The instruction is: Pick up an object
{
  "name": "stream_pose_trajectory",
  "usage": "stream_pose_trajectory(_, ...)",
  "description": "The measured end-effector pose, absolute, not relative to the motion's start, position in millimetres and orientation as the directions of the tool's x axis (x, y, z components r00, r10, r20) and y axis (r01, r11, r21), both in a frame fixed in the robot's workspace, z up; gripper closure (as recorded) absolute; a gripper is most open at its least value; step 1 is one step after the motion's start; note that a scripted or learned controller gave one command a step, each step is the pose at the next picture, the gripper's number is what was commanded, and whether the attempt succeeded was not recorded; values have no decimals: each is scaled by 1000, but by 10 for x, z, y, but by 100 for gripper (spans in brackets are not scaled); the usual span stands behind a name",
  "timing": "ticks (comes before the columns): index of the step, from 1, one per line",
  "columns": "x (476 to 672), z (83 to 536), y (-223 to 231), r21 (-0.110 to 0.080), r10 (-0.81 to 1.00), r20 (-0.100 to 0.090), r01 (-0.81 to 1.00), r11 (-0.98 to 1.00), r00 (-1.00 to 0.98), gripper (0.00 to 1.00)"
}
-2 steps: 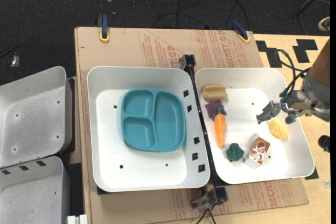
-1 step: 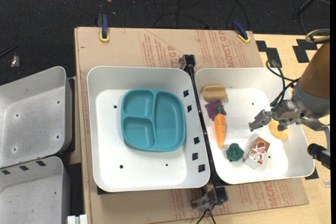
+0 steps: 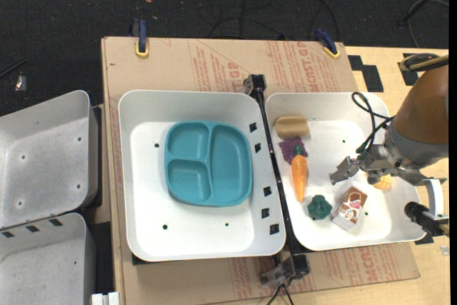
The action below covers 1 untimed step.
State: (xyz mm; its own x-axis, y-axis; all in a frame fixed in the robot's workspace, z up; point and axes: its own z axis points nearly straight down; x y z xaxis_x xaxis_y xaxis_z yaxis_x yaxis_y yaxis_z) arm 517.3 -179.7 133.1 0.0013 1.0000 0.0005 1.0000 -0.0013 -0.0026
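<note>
You are looking down on two bins, and the gripper (image 3: 350,169) is hanging low over the right bin (image 3: 371,238), reaching in from the right. Whether it is released or clenched cannot be told from here; nothing is showing in its grasp.

Far to its left, the left bin (image 3: 143,153) is holding a tray (image 3: 208,163), teal with three compartments, lying flat and well apart from the tool.

Nearer, still to the gripper's left, a carrot (image 3: 299,176) is lying with its long axis running away from you toward you, leaf end up against a purple piece (image 3: 291,149). Beyond those, up and left of the gripper, a tan block (image 3: 292,126) is sitting near the bin's far wall. Below and left of the gripper, a green lump (image 3: 320,207) is resting just past the carrot's tip.

Closest of all is a carton (image 3: 350,208), lying tilted just below the gripper, with a small yellow piece (image 3: 384,182) just to the gripper's right, partly hidden by the wrist.

Judging from this, the carton is looking like the likeliest thing to take: it is lying almost under the tool, so a short drop toward you should be reaching it, with the fingers closing across its narrow side.
</note>
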Motion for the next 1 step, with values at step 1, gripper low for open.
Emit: stream_pose_trajectory(1, 5170, 899, -1791, -3, 1000, 1, 1000, -1, 1, 0)
